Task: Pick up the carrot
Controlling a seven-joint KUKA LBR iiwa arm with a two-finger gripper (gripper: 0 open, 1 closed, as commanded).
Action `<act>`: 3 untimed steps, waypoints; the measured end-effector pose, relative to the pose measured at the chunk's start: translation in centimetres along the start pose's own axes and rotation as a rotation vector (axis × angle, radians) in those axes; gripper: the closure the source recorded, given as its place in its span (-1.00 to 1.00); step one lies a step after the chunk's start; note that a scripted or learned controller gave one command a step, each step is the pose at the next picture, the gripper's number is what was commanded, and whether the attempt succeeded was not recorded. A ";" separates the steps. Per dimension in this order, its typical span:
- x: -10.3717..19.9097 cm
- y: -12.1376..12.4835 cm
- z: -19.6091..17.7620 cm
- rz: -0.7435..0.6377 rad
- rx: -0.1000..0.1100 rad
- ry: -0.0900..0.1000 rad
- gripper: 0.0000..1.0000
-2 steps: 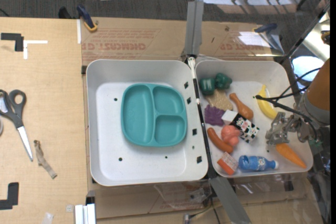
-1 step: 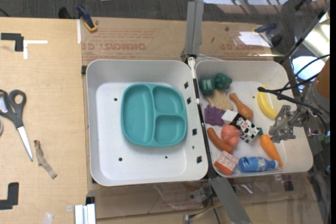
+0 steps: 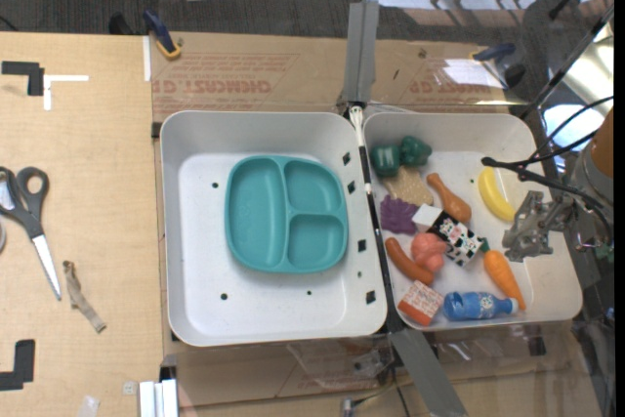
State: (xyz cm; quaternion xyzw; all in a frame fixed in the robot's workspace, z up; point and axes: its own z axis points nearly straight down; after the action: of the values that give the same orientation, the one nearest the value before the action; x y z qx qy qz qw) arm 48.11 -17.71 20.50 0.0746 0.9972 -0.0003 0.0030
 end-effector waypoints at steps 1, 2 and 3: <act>-0.4 -3.2 -13.3 -0.155 0.000 0.001 1.00; -7.0 -3.1 -6.8 -0.423 -0.002 0.002 1.00; -6.9 -3.2 -6.8 -0.422 -0.002 0.002 -1.00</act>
State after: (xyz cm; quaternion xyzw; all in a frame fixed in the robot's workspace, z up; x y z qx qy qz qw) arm 54.48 -21.85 27.34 -0.1361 0.9907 0.0002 0.0017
